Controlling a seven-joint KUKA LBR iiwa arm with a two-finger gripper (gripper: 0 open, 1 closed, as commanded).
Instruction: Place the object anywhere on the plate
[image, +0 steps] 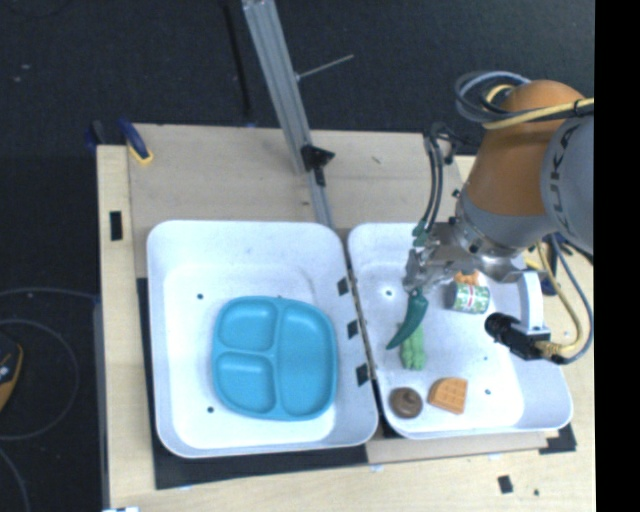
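The gripper (420, 283) hung over the right bin (540, 405), near its left wall, and a green pepper (412, 318) dangled from the fingers, which were clamped on its top end and nothing more. That thin pinch was the worry: the long pod hung free below, its tip close over a lighter green piece (413, 352), and a quick swing could have shaken it loose. The blue plate (273, 357) sat in the left bin (170, 260), towards its front edge, so the raised wall between the bins lay in the path; carried too low, the tip would have snagged it. A small can (468, 297), a brown round thing (405, 402) and an orange waffle (448, 395) lay clear of the route.
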